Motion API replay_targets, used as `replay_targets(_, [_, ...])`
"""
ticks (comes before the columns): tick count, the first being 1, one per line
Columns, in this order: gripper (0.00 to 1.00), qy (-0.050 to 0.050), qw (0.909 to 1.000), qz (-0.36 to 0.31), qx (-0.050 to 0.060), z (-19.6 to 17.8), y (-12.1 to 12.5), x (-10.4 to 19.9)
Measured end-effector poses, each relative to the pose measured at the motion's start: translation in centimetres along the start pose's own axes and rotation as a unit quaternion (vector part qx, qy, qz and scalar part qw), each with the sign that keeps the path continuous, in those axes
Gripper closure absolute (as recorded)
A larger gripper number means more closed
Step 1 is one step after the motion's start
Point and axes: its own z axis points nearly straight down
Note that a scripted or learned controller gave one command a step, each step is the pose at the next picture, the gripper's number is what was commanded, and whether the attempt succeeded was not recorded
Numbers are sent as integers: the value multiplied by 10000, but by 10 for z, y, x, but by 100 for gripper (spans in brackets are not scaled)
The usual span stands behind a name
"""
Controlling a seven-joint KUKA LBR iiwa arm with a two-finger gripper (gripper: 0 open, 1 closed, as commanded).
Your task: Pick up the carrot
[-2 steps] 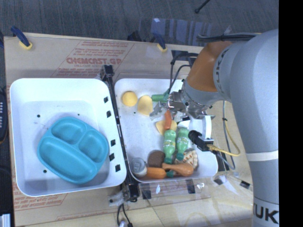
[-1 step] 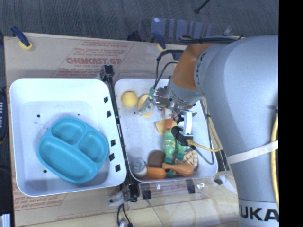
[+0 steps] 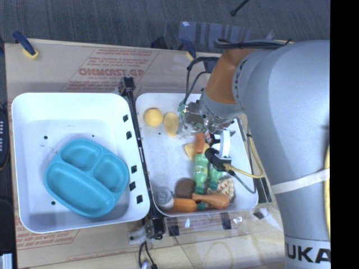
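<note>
Carrot (image 3: 184,204) well below end effector (image 3: 197,129)

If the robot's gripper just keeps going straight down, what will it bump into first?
Probably the orange piece lying right below the gripper in the right bin, next to the green bottle. Depth is hard to judge from above, so that is a guess.

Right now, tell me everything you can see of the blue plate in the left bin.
The blue plate is a light blue, smooth, plastic-looking dish with rounded corners, split by raised ridges into three hollows. It lies flat on the floor of the left bin, turned at a slant toward the bin's near side. Nothing lies in it or on it, and it looks whole and clean.
</note>
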Motion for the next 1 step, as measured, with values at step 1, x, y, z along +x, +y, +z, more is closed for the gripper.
replay_targets(1, [100, 2, 9973, 738, 0, -46, -26, 38])
